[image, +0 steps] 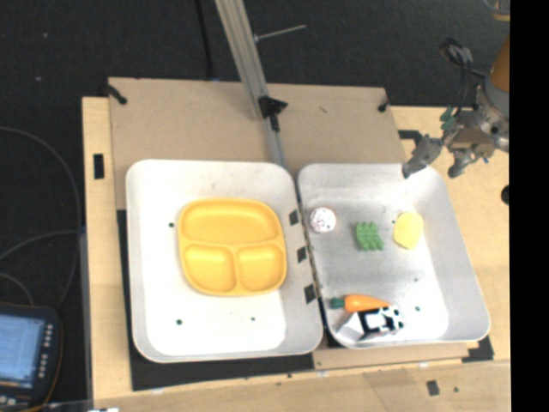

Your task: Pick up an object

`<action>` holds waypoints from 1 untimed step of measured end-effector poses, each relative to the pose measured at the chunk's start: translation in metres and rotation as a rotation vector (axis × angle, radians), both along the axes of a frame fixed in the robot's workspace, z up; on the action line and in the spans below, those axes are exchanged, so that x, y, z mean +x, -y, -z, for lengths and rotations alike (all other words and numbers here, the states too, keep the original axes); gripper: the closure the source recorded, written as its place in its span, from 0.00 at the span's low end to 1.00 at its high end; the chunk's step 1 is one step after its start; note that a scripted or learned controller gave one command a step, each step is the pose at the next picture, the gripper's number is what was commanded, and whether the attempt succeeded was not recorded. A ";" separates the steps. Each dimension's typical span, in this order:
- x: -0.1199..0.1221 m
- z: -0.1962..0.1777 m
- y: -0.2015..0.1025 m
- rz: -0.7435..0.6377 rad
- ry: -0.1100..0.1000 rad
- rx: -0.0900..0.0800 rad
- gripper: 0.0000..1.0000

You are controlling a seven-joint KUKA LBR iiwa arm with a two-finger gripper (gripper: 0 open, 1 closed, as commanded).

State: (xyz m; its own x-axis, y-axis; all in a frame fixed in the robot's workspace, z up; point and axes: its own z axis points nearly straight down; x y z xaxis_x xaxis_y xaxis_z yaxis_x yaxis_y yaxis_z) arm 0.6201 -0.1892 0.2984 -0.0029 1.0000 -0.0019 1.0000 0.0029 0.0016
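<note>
In the right bin [429, 307] lie a small white speckled ball [322, 220], a green ridged block [370, 236], a yellow rounded piece [408, 230], an orange carrot [362, 302] and a black-and-white item [376, 322] at the front edge. My gripper [438, 160] hangs over the bin's far right corner, above and right of the yellow piece. Its two fingers stand apart with nothing between them.
A yellow three-compartment tray [232, 245] sits in the left bin [154, 316]. A slanted metal rail [244, 50] rises behind the bins, ending near their shared far corner. A tablet screen [21, 346] lies at the lower left, off the bench.
</note>
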 end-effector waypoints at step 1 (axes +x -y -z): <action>0.000 0.000 0.000 -0.001 0.000 -0.001 0.00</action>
